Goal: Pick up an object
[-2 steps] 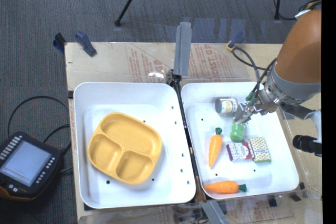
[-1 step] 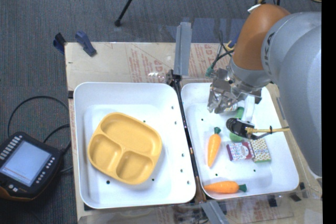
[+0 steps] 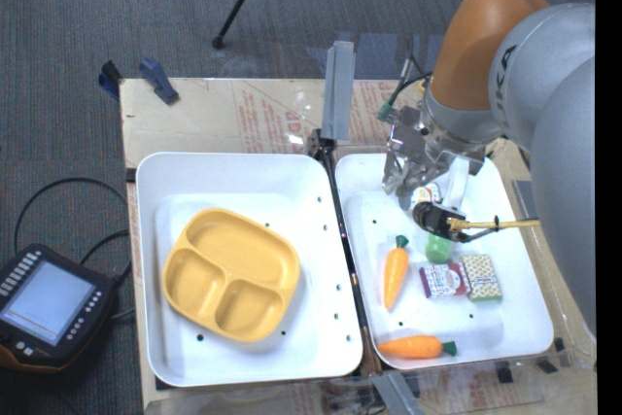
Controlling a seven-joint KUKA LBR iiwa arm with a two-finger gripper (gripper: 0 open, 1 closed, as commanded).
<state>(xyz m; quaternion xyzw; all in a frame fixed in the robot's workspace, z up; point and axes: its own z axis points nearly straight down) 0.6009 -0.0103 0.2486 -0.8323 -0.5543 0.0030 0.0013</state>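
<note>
Carrot (image 3: 394,275) lies upright in the right bin (image 3: 530,306), below and apart from our jaws (image 3: 406,180), which hang over the bin's upper end; we cannot tell their state. A second carrot (image 3: 416,346) lies along the near wall.

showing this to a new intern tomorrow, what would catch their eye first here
The big grey and orange arm looms over the right bin, its pincer hanging near that bin's back edge. Next comes the yellow divided plate, alone in the left bin. Then the two toy carrots in the right bin: one mid-bin, one lying along the front edge.
</note>
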